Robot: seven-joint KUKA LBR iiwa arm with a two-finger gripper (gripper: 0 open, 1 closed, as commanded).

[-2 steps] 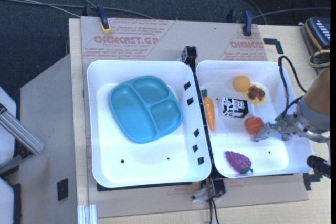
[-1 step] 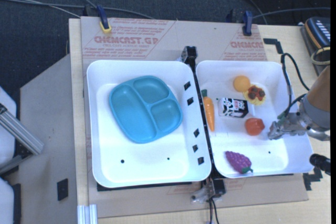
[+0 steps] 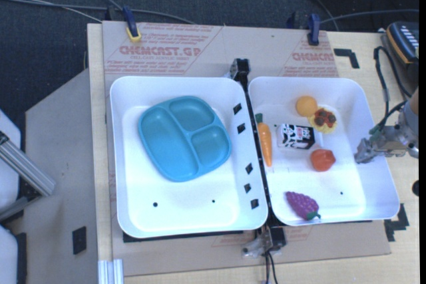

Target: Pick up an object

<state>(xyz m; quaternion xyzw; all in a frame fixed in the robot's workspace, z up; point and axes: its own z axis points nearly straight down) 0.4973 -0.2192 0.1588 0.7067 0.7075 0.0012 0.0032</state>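
Objects for picking lay in the right bin [image 3: 373, 163]: an orange ball [image 3: 306, 105] near the far side, a small pastry-like piece topped with red [image 3: 325, 118] just beside it, a black-and-white carton [image 3: 295, 136] near the middle, a red tomato-like toy [image 3: 323, 159] close to the carton's near corner, a carrot [image 3: 265, 143] along the left wall, and a purple bunch of grapes [image 3: 303, 204] toward the near edge. The left bin [image 3: 126, 143] carried a blue divided plate [image 3: 185, 138], and both bins sat on the worktop [image 3: 166, 43]. My gripper [image 3: 367, 151] was at the right rim of the right bin, well apart from the carton and grapes, with the tomato-like toy the nearest thing to it. I could not tell its state at that size and angle, and nothing showed within it. By my reckoning the task had hardly begun: every item rested on the bin floor, none lifted. What remained was all of it, choosing a target, moving over it, descending, closing and raising it. The tomato-like toy seemed the shortest reach, though it sat close to the carton.
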